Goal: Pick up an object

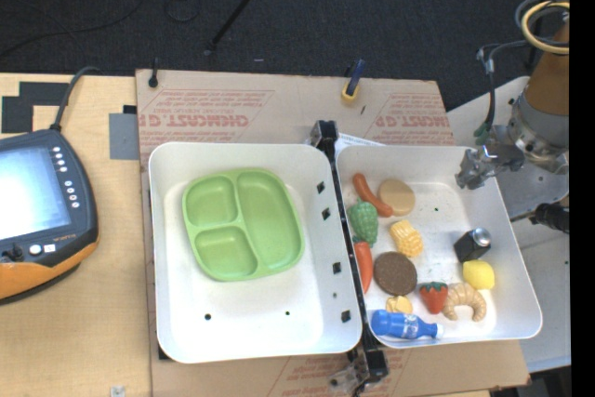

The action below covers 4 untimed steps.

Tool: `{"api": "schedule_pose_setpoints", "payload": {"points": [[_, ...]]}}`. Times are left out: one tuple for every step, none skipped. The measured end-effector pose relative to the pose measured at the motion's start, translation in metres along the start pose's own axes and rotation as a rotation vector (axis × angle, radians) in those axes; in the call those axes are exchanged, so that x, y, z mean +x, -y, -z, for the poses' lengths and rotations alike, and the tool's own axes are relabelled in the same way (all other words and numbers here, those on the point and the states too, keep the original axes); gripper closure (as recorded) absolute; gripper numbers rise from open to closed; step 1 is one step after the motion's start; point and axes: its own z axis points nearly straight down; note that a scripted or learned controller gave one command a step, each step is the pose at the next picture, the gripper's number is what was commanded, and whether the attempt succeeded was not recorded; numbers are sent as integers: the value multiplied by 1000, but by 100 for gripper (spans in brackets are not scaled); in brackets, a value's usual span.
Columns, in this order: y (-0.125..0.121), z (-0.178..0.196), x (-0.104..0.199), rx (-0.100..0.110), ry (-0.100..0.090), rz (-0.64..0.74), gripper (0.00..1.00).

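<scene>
Gripper (474,166) sits at the far right corner of the right bin (526,293), at the end of the grey arm (542,121) with its orange band. Whether it is open or closed cannot be told from this angle, and nothing shows in its grasp.

All the toy foods lie in that same bin. Closest to the gripper, just below it in the picture, is a black can (471,244), with a yellow lemon (478,274) right under that. A croissant (465,300) and a red strawberry (433,296) lie further down from the gripper, side by side. To the gripper's left, near it, rests a beige bun (397,195), beside a red sausage (365,191). Lower left of the gripper are a corn cob (406,239), a green vegetable (363,221), a carrot (363,265) and a brown patty (395,273). Farthest from the gripper inside this bin, a blue bottle (404,325) lies on its side along the near wall.

Well apart to the gripper's left, the left bin (167,293) holds a green divided plate (244,224).
</scene>
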Motion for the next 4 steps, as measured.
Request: {"api": "schedule_pose_setpoints", "payload": {"points": [[0,19,-2,3,-1,0,100],[29,25,36,7,-3,1,100],[47,31,81,7,-3,2,100],[69,35,124,8,-4,2,100]]}}
